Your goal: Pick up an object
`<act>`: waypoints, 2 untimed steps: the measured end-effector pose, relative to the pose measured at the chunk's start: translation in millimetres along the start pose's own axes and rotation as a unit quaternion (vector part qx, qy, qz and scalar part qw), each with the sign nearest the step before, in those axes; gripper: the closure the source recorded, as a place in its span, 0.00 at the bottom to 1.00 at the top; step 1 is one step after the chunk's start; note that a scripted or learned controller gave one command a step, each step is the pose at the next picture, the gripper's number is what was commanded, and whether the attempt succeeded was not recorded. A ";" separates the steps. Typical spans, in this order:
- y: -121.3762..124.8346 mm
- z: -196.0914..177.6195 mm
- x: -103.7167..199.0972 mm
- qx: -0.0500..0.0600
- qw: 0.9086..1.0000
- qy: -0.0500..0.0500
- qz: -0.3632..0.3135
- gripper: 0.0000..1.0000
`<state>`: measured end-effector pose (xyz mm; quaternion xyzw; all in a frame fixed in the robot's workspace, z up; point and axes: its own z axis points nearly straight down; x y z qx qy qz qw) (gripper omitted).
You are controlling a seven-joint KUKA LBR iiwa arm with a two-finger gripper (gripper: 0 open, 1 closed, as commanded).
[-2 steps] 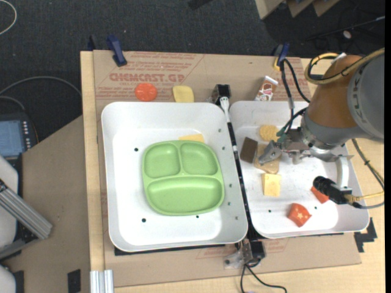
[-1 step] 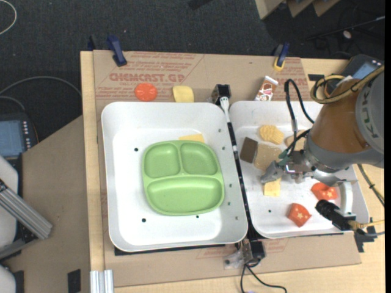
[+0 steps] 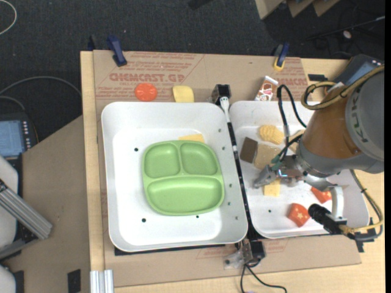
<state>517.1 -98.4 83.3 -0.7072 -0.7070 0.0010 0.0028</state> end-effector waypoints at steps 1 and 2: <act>1.0 -11.5 -0.9 -0.003 1.000 -0.001 0.001 1.00; 66.8 -108.3 65.0 -0.011 1.000 -0.001 -0.005 1.00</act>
